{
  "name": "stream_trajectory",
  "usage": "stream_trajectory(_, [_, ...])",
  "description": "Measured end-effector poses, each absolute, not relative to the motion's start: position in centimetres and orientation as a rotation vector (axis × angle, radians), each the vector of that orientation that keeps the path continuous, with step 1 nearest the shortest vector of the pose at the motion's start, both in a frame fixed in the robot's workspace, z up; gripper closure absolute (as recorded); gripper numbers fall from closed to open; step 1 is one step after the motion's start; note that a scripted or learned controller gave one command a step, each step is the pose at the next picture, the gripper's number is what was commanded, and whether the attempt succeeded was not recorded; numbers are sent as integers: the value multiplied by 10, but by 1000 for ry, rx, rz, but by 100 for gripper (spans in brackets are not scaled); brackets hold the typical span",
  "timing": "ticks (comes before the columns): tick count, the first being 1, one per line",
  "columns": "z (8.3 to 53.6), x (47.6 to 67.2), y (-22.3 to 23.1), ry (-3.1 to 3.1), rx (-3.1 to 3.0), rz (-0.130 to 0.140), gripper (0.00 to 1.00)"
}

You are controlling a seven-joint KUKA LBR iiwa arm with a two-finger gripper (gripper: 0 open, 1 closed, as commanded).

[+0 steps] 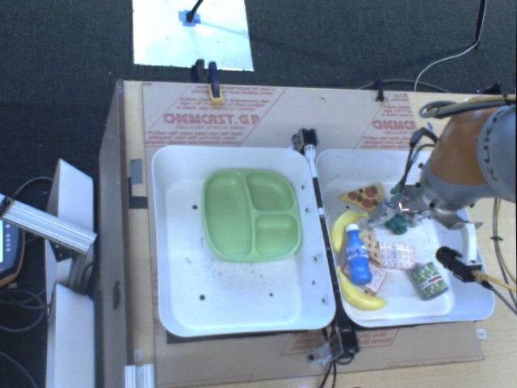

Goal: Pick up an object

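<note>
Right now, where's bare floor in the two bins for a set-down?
Left bin: bare floor borders the green divided plate on all sides, widest below it. Right bin: crowded, with pizza slice, banana, blue bottle, snack packet, green can and the pincer. Only its top strip is bare.

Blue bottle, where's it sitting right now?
The blue bottle lies in the right bin, near its left wall, on top of the banana, just left of the patterned packet.

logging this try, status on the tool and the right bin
Tool low in right bin, grip unclear. Pizza slice beside it, not held. Bottle lies across banana.
</note>
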State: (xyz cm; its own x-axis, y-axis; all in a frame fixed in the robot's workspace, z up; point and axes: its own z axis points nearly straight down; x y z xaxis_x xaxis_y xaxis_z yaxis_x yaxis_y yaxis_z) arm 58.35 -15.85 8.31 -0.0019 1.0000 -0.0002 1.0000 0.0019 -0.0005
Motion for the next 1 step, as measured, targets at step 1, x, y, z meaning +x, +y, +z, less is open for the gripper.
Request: stream_trajectory(1, [92, 584, -158, -2224, -2218, 0, 100])
